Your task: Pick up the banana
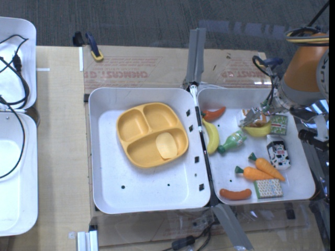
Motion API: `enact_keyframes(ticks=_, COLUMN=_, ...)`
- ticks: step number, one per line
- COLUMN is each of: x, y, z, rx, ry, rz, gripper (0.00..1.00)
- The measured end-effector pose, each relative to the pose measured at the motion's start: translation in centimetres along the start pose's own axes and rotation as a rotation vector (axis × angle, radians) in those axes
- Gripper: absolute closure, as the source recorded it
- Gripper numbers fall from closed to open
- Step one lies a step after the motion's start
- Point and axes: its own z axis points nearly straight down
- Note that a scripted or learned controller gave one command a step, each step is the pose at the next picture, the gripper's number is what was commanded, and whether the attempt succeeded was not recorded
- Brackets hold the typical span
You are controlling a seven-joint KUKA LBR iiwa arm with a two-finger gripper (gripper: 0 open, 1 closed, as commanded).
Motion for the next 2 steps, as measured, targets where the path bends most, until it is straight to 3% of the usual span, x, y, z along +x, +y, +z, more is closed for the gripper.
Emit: enact_keyframes(ticks=2, x=0.93, y=-0.13, z=0.01, rx=0.002, ry=-0.002, rz=-0.101, gripper=0.0)
